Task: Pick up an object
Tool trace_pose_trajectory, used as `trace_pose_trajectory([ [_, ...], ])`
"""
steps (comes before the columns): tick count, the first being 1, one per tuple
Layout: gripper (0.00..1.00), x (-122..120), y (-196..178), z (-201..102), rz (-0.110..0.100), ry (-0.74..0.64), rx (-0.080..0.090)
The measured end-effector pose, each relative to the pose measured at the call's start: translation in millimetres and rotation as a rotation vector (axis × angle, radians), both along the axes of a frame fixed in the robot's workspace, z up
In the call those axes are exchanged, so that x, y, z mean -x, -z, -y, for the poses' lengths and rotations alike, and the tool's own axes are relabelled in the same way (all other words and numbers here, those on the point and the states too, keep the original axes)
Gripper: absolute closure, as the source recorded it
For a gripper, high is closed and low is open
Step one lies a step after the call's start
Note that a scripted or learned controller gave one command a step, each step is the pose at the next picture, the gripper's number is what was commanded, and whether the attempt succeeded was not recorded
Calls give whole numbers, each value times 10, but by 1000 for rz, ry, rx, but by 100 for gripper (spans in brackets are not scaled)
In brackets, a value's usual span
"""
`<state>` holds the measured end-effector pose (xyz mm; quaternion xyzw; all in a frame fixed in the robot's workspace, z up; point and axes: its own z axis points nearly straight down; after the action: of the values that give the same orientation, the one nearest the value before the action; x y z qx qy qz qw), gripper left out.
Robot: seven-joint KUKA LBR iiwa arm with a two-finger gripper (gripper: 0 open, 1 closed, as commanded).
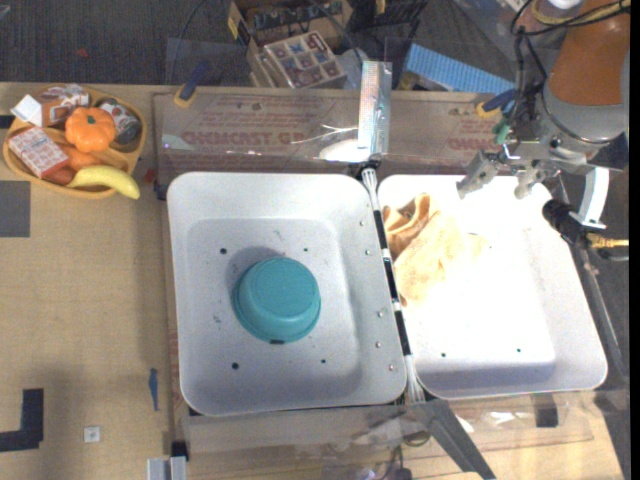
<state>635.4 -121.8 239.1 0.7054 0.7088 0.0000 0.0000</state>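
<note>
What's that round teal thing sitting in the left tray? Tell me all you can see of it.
The round teal plastic-looking bowl lies upside down, its flat base facing up and its wider rim resting on the floor of the shallow white left bin, near the middle. It looks smooth, plain and whole. Nothing else touches it.
</note>
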Motion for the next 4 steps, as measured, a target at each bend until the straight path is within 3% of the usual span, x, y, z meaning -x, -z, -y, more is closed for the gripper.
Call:
trace_pose_trajectory([
  [1, 0, -83, 884, 364, 0, -74, 0],
  [2, 0, 327, 1467, 202, 15, -266, 3],
  [3, 0, 198, 1465, 288, 18, -545, 6],
  [4, 0, -298, 1480, 37, -10, -837, 1],
])
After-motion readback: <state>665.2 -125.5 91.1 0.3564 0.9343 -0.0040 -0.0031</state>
